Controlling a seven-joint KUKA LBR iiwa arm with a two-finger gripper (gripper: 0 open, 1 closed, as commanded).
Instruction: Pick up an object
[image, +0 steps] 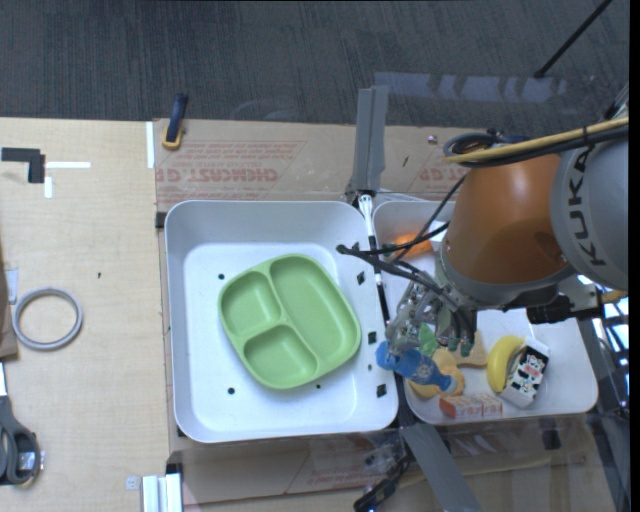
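My gripper (428, 325) hangs low over the left part of the right bin (575, 395), under the arm's orange band (505, 225). Its metal parts and cables blur together from above. Right below it lie a blue object (398, 358) and a yellow toy (442, 378), close to the gripper's tip; I cannot tell if they touch. A yellow banana-like piece (503, 360), a small white and black box (529, 375) and a reddish block (470, 406) lie to its right. An orange stick (413, 240) shows at the bin's back.
The left bin (190, 330) holds a green divided plate (290, 322). On the wooden bench to the left lie a tape ring (45, 318) and scissors (15, 455). Black cables (375, 255) run across the wall between the bins.
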